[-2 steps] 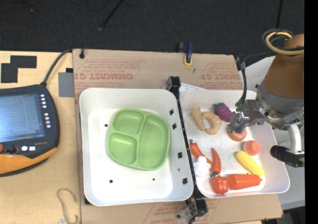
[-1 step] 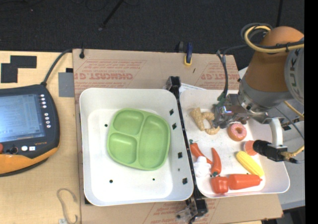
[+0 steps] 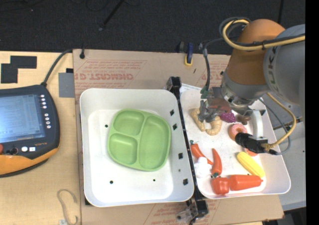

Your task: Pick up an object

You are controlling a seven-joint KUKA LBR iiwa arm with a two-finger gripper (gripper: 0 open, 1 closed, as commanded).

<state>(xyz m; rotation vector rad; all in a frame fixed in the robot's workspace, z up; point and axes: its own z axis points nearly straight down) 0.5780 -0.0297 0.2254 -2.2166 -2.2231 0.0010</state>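
A pendant (image 3: 25, 126) with a lit screen lies at the far left of the bench. Next to it, the left bin (image 3: 94, 179) holds a green divided plate (image 3: 139, 139), lying flat near the middle. A black divider (image 3: 182, 139) runs between the two bins.

In the right bin (image 3: 279, 181), toys lie scattered: a tan curled piece (image 3: 211, 127) near the upper left, a red chili (image 3: 196, 149) and a small white piece (image 3: 202, 169) by the divider, another red pepper (image 3: 217, 161), and a carrot (image 3: 238, 183) along the front. A yellow corn (image 3: 250, 164) lies to its right, a pink ring (image 3: 237, 130) and a purple piece (image 3: 229, 116) sit further back.

The gripper (image 3: 209, 114) hangs low over the tan piece, touching or just above it. Whether its jaws are open or closed on anything cannot be told. The arm (image 3: 259, 54) reaches in from the right.
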